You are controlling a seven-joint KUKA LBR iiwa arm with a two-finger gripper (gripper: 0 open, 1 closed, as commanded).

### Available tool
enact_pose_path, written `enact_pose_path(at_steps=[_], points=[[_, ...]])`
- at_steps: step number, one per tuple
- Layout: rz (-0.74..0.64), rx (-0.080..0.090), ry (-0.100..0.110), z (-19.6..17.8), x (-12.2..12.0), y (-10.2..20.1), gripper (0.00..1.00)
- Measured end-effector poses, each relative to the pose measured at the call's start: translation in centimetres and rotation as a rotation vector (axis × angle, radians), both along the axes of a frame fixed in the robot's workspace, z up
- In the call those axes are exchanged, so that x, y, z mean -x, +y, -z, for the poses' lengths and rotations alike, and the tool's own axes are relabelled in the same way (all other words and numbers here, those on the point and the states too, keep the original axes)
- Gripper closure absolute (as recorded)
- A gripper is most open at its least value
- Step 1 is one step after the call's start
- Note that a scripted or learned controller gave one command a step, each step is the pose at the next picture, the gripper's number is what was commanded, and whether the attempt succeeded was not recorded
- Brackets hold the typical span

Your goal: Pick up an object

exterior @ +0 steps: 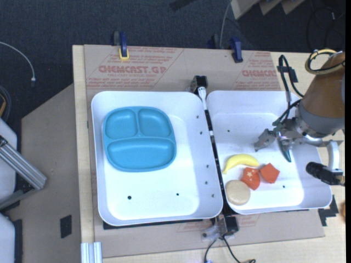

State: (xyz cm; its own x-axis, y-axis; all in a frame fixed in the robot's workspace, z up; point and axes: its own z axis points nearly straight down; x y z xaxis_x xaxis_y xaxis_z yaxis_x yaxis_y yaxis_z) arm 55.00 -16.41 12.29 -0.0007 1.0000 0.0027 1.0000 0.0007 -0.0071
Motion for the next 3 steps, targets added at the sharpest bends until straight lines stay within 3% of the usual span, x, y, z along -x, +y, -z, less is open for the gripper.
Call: enact_pose_path(at_steps=[1, 2, 3], points=[[0.001, 0.001, -0.002, 4.1, 0.1, 0.1, 0.00], [0.002, 0.003, -0.008, 2.8, 0.0, 0.0, 1.00], [-0.001, 0.005, -0.014, -3.3, -0.8, 0.6, 1.00]])
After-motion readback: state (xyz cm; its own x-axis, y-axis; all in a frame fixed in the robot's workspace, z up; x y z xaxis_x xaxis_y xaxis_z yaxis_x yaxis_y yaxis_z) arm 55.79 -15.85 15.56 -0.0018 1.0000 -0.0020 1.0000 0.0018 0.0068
